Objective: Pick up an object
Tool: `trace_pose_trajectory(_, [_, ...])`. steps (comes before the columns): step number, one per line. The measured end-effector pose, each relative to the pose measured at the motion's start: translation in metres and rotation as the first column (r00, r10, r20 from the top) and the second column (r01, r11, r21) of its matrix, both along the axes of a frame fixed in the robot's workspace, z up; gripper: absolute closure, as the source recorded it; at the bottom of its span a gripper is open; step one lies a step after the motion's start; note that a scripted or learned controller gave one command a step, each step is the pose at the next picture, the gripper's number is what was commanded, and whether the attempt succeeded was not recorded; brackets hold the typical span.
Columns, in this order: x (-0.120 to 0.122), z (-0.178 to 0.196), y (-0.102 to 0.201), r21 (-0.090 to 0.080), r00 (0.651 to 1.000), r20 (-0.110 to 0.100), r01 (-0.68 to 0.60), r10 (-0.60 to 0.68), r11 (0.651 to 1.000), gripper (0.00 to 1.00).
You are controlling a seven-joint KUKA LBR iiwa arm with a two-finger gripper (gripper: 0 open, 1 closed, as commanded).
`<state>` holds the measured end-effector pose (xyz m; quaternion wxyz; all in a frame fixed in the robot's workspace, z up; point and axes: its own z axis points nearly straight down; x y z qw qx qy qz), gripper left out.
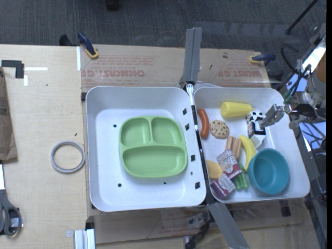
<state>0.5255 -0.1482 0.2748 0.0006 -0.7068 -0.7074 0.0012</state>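
I'm looking at a robotics lab. The desk [41,139] is a bare plywood top with cardboard sheeting [135,66] held down by blue and yellow spring clamps [88,45], two white bins [98,139] fixed side by side, and grey office carpet [155,9] behind. A roll of tape [67,156] and scissors [9,218] lie on the wood. Toy food fills the right bin.
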Motion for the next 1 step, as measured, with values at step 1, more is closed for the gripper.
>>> trace_pose_trajectory(1, [0.045, -0.1716, -0.0174, 0.0, 0.999, 0.003, -0.044, 0.044, 0.999, 0.0])
